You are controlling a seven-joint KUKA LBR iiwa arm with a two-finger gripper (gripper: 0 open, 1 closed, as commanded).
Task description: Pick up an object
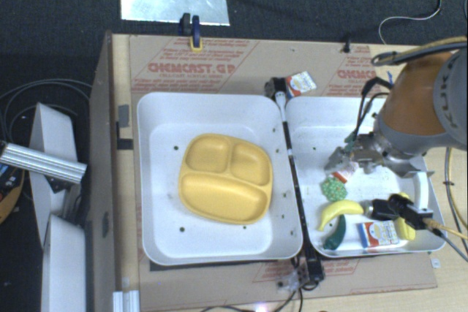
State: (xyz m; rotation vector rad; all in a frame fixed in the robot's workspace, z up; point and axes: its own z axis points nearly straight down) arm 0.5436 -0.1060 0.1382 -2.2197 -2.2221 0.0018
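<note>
Arm low over the right bin, nothing yet in hand.

The gripper point(349, 159) sat above the clutter; we could not tell its state. The green broccoli point(334, 189) lay just at its seven o'clock, the banana point(338, 212) beyond. We judged it best to centre over the broccoli, clear of the banana, then descend straight.

Yellow divided plate point(225, 178) in left bin point(157, 157), gripper point(344, 159) seemingly above green broccoli point(334, 190) in right bin point(322, 117)
</note>
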